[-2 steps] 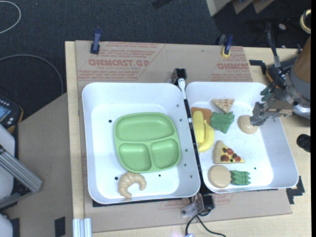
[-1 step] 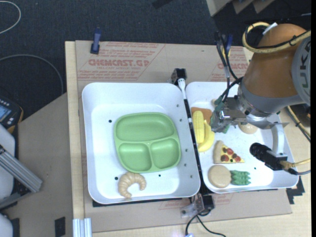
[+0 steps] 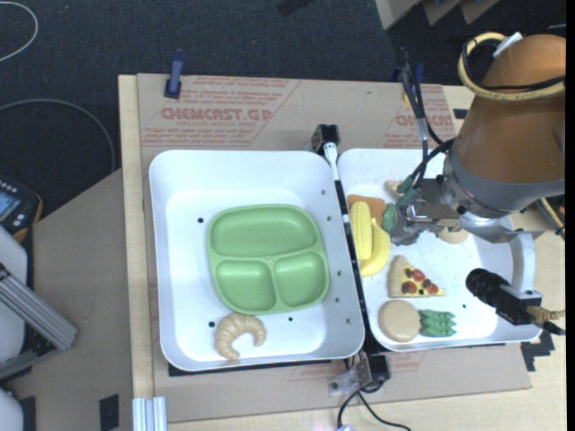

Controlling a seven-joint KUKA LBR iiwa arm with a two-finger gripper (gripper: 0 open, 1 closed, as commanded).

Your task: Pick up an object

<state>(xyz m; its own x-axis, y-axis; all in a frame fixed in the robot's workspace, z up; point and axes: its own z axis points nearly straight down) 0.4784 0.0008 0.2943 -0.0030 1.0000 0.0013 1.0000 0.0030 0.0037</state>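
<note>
The bench (image 3: 269, 115) is the largest thing here — a flat sheet of pale board with red lettering printed across it, lying on dark carpet; on it sit two shallow white bins with rounded corners and smooth, faintly glossy walls, the left bin (image 3: 180, 187) and the right bin (image 3: 467, 330), touching along their shared edge; over the right bin hangs the arm (image 3: 512, 124), a bulky rounded body, orange and satin-smooth above, grey below, entering from three o'clock; in the left bin a matte light-green plate (image 3: 268, 259) with three moulded compartments lies flat near the centre; at seven o'clock of that plate, apart from it, a tan croissant (image 3: 239, 332) curves in a ridged crescent; the gripper (image 3: 406, 223) is a dark metal cluster at the arm's lower end, low over the right bin's nine o'clock side, and I cannot tell how its jaws stand; just beside it at eight o'clock lies the corn cob (image 3: 363, 225), yellow and knobbly, resting against a smooth yellow banana (image 3: 377, 257); at six o'clock of the gripper a wedge of pizza (image 3: 411, 280) shows red dots on pale yellow; below it a round beige bun (image 3: 398, 320) — domed, smooth — touches a green, ridged bunch of beans (image 3: 437, 323) on its three o'clock side.
</note>
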